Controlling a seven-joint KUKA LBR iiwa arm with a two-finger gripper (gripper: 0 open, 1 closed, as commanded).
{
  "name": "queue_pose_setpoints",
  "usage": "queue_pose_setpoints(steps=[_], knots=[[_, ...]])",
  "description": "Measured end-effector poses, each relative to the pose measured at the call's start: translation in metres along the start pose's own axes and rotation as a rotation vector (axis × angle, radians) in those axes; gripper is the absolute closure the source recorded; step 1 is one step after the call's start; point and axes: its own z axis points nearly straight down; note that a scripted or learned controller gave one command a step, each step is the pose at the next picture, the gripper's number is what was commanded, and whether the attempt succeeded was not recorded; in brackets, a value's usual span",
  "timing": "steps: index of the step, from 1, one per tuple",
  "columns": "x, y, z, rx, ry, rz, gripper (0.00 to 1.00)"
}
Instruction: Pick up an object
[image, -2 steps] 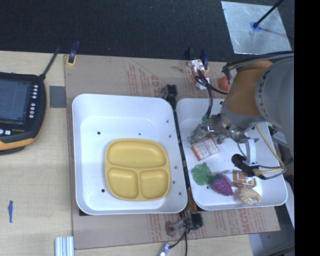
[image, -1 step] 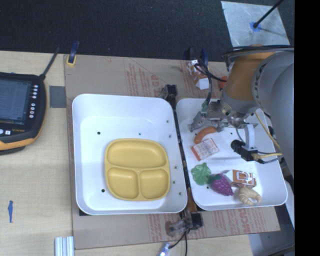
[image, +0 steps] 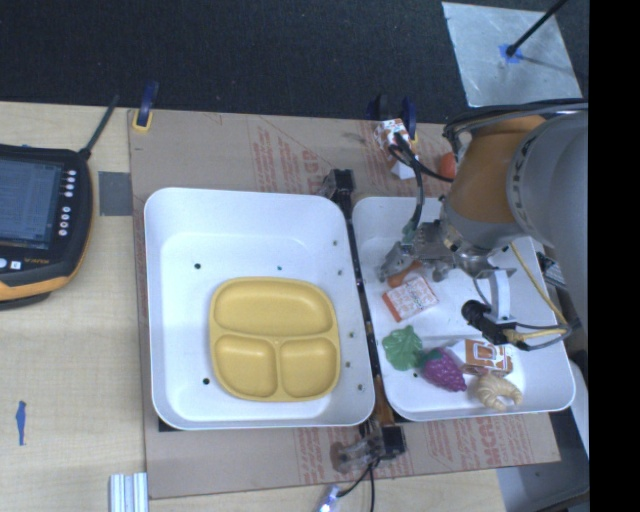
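The desk (image: 70, 400) carried 2 white bins. The left bin (image: 180, 250) held a yellow divided tray (image: 275, 338). The arm (image: 520, 180) reached over the right bin (image: 560, 385), its jaws (image: 420, 258) just above a red-and-white packet (image: 411, 296); I could not tell their state. Near the front lay broccoli (image: 402, 347), purple grapes (image: 444, 371) and a croissant (image: 497, 391).

Claw (image: 408, 262) perhaps over red-white packet (image: 411, 296)
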Motion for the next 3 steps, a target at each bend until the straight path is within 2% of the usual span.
queue_pose_setpoints(steps=[1, 2, 3], knots=[[-0.006, -0.007, 0.0, 0.001, 0.001, -0.001, 0.0], [-0.036, 0.046, -0.001, -0.003, 0.001, 0.0, 0.0], [-0.022, 0.028, 0.0, -0.001, 0.001, 0.0, 0.0]])
